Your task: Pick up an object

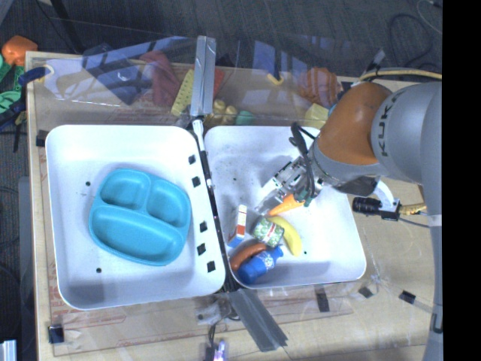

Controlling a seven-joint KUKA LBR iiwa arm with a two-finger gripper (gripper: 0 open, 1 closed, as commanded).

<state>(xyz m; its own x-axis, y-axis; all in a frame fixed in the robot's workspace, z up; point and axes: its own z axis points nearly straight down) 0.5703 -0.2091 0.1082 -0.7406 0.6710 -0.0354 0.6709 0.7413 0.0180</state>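
Picking target: the small orange carrot-like toy point(285, 204) looks like the thing being gone for. It sits near the middle of the right bin point(342, 235), right under the gripper tip.

Gripper: the gripper point(289, 190) is down low in the right bin, reaching in from 3 o'clock. Its tip touches or nearly touches the orange toy.

Jaws: I cannot tell if they are wide, narrow or holding anything. The tip is a small dark tangle from this high up.

Toy pile: just at 6 o'clock from the orange toy lie a green-and-white round toy point(268, 231) and a yellow banana point(291, 237), pressed close together. Farther toward 7 o'clock are a blue toy point(259, 265) with a reddish-orange piece point(244, 253) on it, and a little white-and-red box point(240, 220) near the wall between the bins.

Left bin: at 9 o'clock, well apart from the pile, the left bin point(68, 164) holds a blue tray with three sections point(140, 215).

Arm: the grey arm with its orange band point(361, 126) comes in from 2 o'clock.

Done: the arm is down at the toys, I think.

Left to do: nothing looks lifted. My guess is that it needs a firm grab and then a lift up.

Watch out: the toys are crowded, so a neighbor may get bumped.
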